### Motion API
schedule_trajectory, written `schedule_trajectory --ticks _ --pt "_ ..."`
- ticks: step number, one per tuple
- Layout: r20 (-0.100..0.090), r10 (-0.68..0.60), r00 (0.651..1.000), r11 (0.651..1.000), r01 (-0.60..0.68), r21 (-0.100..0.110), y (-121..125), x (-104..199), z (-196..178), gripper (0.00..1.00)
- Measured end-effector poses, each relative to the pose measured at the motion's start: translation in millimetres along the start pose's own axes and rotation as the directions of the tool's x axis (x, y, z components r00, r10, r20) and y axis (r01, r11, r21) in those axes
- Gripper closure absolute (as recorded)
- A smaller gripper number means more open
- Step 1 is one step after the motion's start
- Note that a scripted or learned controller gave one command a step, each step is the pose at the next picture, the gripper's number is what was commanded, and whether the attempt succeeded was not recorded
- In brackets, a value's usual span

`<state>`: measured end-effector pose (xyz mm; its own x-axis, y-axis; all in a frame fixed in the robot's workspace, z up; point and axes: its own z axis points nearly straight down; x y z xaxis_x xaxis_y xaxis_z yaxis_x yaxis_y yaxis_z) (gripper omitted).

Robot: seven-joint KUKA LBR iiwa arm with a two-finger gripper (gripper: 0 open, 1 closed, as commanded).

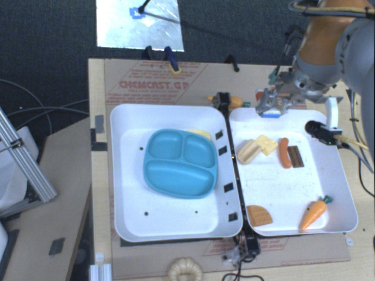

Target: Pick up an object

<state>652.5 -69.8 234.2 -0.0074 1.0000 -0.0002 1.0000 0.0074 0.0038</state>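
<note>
gripper (274, 105) hovering at right bin (293, 215) far rim; can't tell finger state. sausage (285, 153) lies just below gripper, beside chocolate bar (295, 156). looks light, smooth, likely rolls; best pinched across middle.

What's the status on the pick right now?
Gripper above right bin's far edge, holding nothing visible. Sausage, cheese, carrot all lying loose in the bin. No obstruction seen.
</note>
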Motion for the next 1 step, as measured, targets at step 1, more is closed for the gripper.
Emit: schedule_trajectory --ticks 1 --pt "0.001 0.001 1.000 1.000 -0.001 0.002 -2.3 6.2 17.1 1.00"
